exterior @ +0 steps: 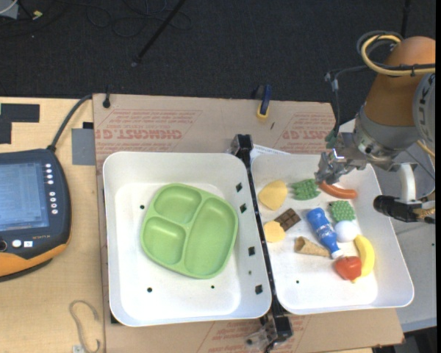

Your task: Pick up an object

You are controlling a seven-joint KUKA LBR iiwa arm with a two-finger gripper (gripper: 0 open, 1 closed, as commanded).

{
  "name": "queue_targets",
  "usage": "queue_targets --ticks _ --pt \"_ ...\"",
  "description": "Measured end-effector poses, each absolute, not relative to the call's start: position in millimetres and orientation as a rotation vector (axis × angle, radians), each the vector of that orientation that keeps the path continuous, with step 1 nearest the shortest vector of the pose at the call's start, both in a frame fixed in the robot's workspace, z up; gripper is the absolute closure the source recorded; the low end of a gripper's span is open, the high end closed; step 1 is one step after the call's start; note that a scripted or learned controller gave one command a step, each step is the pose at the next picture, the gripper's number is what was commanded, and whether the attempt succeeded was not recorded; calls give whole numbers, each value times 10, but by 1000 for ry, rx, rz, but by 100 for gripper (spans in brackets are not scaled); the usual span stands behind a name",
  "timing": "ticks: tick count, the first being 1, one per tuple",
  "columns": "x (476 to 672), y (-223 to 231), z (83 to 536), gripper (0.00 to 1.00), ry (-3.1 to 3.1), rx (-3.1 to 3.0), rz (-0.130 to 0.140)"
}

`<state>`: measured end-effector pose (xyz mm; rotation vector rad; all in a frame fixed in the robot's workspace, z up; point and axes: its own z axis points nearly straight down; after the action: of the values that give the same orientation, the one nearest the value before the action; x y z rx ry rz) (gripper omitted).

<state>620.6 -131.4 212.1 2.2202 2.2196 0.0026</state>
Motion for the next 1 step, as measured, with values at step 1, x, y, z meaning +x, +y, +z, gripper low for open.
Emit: queue_targets --ticks 1 --pt "6206 -1334 2285 100 2221 2222 0"
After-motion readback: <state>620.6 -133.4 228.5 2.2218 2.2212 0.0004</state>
